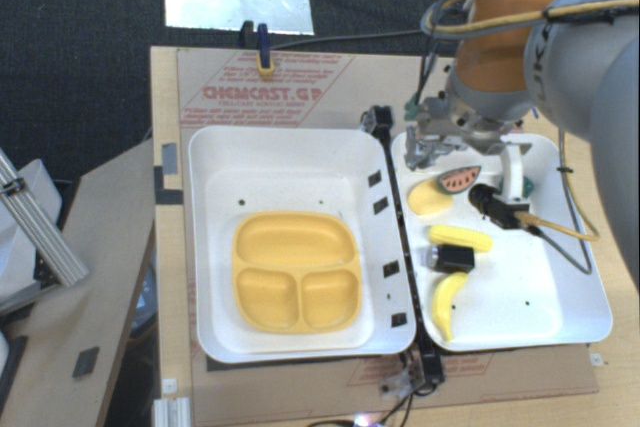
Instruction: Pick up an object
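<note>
Several small toy foods lie in the right bin [575, 310], and any of them can serve as the object. Closest to the gripper [432, 151] are a watermelon slice [459, 180] and a pale yellow round piece [430, 199], which are just below it. They look like light, stiff plastic with a smooth, probably slippery surface — I think a hold across the narrow sides is safest. Further down are a yellow block [460, 237], a small black piece [453, 258] and a banana [447, 304]. How far open the gripper is I cannot tell. It hangs over the bin's upper left corner. The left bin [215, 215] holds a yellow divided tray [296, 270].
</note>
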`<act>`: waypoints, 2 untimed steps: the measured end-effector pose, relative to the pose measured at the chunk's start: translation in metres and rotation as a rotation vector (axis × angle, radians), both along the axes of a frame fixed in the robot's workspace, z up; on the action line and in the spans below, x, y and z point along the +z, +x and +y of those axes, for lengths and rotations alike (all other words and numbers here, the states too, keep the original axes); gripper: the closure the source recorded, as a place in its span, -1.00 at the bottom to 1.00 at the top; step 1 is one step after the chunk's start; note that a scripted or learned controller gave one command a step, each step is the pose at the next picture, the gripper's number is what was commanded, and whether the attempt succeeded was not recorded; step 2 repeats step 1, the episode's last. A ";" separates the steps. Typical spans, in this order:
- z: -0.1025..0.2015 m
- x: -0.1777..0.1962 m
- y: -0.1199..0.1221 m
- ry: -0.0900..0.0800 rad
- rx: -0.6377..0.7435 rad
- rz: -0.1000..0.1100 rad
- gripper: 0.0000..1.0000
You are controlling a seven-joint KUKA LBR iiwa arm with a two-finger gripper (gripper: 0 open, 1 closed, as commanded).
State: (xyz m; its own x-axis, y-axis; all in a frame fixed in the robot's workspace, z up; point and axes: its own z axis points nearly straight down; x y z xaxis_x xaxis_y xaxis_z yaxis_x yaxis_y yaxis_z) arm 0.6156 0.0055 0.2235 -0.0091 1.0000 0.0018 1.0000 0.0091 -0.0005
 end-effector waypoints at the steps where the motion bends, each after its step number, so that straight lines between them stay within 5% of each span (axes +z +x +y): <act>1: 0.055 -0.005 -0.015 0.000 0.001 0.000 1.00; 2: 0.055 -0.005 -0.015 0.000 0.001 0.000 1.00</act>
